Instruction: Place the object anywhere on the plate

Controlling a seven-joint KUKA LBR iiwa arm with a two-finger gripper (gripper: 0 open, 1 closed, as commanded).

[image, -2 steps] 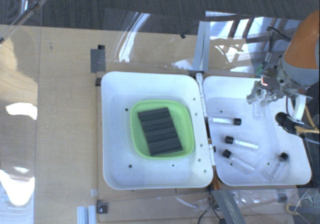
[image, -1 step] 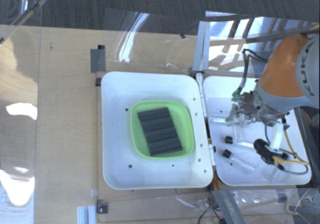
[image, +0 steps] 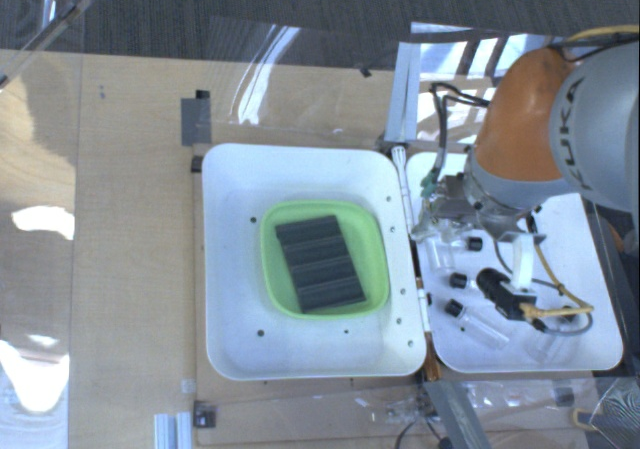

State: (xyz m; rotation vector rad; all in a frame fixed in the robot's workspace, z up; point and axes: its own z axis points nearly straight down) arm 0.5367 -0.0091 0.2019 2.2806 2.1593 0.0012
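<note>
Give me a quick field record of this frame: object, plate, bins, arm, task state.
object: dark grey ribbed block, lying flat
plate: green square plate, block rests on it
left bin: white, holds the plate
right bin: white, under the arm
arm: grey with orange band, over the right bin
gripper: apart from the block
task state: block sits on the plate

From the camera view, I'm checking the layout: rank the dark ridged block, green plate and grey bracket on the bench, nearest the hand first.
The hand is over the right bin.
1. Green plate, left bin.
2. Dark ridged block, on the plate's middle.
3. Grey bracket, bench, upper left.
</note>
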